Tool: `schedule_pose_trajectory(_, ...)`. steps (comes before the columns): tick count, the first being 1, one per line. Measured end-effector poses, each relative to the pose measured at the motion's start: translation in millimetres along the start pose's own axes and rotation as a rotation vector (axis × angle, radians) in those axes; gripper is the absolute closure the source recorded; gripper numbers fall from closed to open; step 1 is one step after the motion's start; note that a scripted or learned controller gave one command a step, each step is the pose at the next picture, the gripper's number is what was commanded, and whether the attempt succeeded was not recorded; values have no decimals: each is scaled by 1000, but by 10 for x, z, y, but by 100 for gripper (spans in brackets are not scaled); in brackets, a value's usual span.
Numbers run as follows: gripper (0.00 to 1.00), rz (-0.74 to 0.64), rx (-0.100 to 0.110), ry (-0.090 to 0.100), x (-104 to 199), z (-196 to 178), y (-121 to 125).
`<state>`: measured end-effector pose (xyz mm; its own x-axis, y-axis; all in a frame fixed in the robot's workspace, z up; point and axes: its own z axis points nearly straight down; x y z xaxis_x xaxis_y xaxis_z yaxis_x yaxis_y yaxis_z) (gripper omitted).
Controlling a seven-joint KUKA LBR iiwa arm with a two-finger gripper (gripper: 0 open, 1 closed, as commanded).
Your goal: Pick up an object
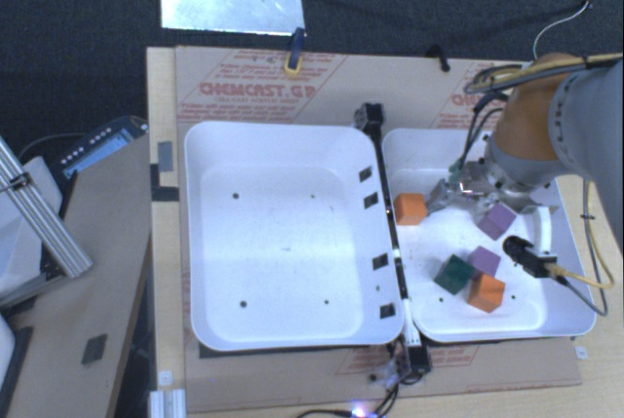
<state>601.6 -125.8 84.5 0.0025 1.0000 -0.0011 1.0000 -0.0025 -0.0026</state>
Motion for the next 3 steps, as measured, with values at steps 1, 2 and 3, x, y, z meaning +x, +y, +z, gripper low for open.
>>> schedule_pose_trajectory(1, 100, -4, -7, 0, 16, -114, 40)
schedule_pose_trajectory(2, 100, -2, 4, 3, 163, 18, -787)
schedule_pose_trajectory(3, 100, -4, -6, 1, 153, -101, -738)
